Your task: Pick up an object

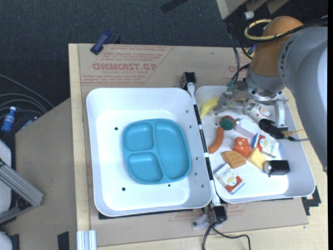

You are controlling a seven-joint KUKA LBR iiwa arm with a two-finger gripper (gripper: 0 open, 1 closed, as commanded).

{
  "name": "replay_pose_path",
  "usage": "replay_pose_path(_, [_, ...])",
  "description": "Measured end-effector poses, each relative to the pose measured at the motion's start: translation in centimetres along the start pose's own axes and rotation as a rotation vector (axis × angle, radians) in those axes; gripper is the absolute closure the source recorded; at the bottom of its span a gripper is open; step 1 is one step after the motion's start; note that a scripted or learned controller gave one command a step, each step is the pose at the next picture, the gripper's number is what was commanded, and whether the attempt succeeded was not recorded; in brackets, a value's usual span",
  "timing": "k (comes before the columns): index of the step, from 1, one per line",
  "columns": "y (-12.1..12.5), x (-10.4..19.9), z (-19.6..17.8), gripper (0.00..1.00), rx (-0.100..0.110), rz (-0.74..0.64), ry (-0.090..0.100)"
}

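Hanging over the far end of the right bin (pixel 294 177), the claw (pixel 229 101) sits low among the clutter, with the grey arm (pixel 307 61) reaching in from the right. Whether the claw is spread or pressed together cannot be told from this slant, and nothing can be seen gripped in it.

Just left of the claw lies a banana (pixel 209 106), close to the wall the two bins share. Just beside the claw on the near side rests a green ball (pixel 227 122) with a red patch. A sausage (pixel 216 139) lies near the ball, slanting toward the shared wall.

Nearer the middle of the bin sits an orange block (pixel 242 146), touching a tan waffle (pixel 233 159). Right of the block are a carton (pixel 268 147) and a yellow wedge (pixel 257 159), packed close together. A black block (pixel 279 166) lies just beside the wedge, toward the right rim. A small box (pixel 229 177) sits at the near end, apart from the claw.

Across the shared wall, the left bin (pixel 104 113) holds a blue plate (pixel 155 151) with three compartments, lying flat at its middle. Both bins rest on the bench (pixel 130 66), and a blue clip (pixel 101 42) lies at its far left corner.
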State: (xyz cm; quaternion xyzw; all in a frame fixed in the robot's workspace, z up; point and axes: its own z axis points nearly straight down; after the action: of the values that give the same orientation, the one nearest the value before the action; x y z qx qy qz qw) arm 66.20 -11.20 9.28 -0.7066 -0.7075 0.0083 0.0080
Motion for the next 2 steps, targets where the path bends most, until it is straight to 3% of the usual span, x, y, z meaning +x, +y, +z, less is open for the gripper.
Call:
replay_pose_path(1, [-7.3,0.9,1.0,0.0,-0.022,0.002,0.001])
replay_pose_path(2, [-7.3,0.9,0.0,1.0,-0.023,0.003,0.001])
